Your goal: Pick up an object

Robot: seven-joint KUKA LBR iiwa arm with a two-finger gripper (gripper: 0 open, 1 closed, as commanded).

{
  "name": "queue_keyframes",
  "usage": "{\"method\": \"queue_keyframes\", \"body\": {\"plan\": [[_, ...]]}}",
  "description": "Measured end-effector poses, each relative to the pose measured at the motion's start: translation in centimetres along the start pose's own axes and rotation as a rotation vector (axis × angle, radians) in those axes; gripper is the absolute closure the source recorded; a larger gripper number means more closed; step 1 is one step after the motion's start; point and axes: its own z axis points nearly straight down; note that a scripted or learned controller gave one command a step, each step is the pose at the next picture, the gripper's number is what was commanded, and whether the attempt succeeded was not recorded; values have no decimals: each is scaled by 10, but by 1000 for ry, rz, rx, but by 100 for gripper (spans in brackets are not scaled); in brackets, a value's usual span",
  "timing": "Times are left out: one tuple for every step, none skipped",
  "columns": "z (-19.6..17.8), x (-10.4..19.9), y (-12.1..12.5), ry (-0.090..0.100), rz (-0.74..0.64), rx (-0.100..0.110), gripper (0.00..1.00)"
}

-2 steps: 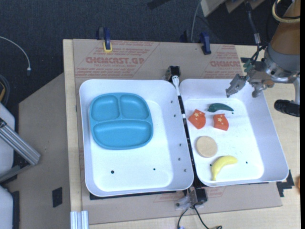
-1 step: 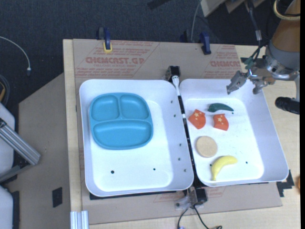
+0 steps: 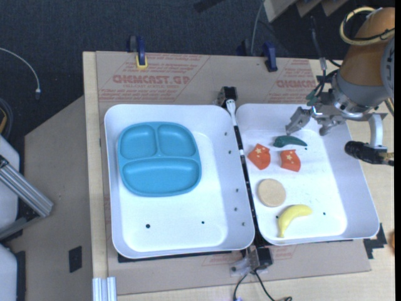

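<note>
The right bin [image 3: 351, 196] holds a dark green pepper-like piece [image 3: 290, 142], two red strawberry-like pieces [image 3: 259, 157] [image 3: 291, 160], a tan round cookie [image 3: 272, 192] and a yellow banana [image 3: 292, 216]. My gripper [image 3: 313, 122] hangs over the upper part of that bin, just above and right of the green piece, with its two grey fingers spread apart and nothing between them. The orange band and grey wrist rise behind it at the upper right.
The left bin [image 3: 213, 218] holds a blue divided plate [image 3: 159, 158]. A black divider with clamps [image 3: 229, 99] runs between the bins. Blue clamps [image 3: 139, 47] pin the cardboard at the back. A black cable fitting [image 3: 366, 151] sticks out over the right bin's right side.
</note>
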Motion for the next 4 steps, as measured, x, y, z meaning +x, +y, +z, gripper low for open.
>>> {"method": "queue_keyframes", "body": {"plan": [[45, 7, 0, 1, 0, 2, 0], [90, 7, 0, 0, 0, 1, 0], [78, 7, 1, -1, 1, -4, 100], [35, 3, 1, -2, 1, -7, 100]]}}
